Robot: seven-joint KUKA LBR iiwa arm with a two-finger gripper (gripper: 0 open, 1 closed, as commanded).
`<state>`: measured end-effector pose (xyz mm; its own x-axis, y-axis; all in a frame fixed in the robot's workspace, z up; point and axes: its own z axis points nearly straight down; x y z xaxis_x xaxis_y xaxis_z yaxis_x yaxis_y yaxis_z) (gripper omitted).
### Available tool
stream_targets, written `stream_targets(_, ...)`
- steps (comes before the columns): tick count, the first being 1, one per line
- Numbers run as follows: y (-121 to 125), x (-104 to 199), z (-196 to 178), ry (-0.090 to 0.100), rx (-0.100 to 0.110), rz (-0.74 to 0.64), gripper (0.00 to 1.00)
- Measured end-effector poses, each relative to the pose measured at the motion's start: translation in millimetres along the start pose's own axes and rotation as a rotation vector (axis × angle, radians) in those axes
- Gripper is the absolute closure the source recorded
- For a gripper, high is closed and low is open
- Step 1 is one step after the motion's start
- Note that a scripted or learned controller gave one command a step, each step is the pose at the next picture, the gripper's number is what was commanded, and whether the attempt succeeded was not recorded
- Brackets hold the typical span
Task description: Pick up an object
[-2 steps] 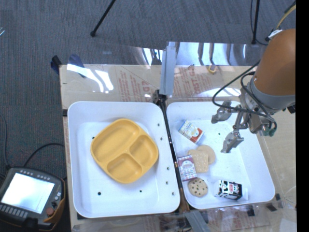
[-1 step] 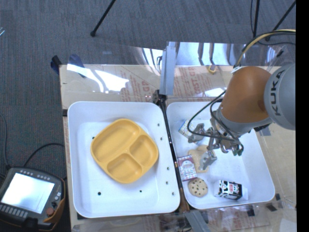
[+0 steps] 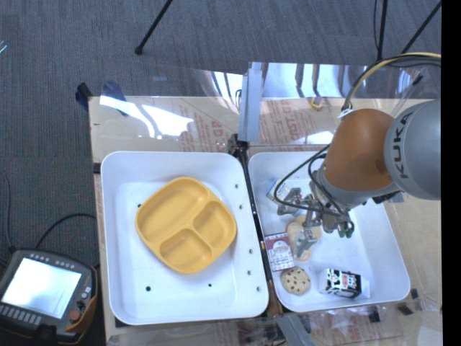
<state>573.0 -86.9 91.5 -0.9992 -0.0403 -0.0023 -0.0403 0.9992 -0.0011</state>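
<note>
Gripper (image 3: 306, 238) hangs low in the right bin (image 3: 392, 229); whether it is parted or closed cannot be made out. Nearest the camera sit a black-and-white milk carton (image 3: 340, 282) on its side and a round chocolate-chip cookie (image 3: 295, 281). Just beyond, a small red-and-white packet (image 3: 277, 251) lies beside a pale tan object (image 3: 297, 231) under the gripper. A yellow divided plate (image 3: 186, 224) rests in the left bin (image 3: 115, 186).

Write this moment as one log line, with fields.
arm: over right bin | gripper: above tan item | cookie, milk carton: lying in bin
</note>
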Motion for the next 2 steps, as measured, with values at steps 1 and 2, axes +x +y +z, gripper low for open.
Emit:
stream_targets(1,1,-1,-11,-0.002,0.001,-0.006,1.00)
stream_targets(2,67,22,-97,-0.002,-0.003,-0.569,1.00)
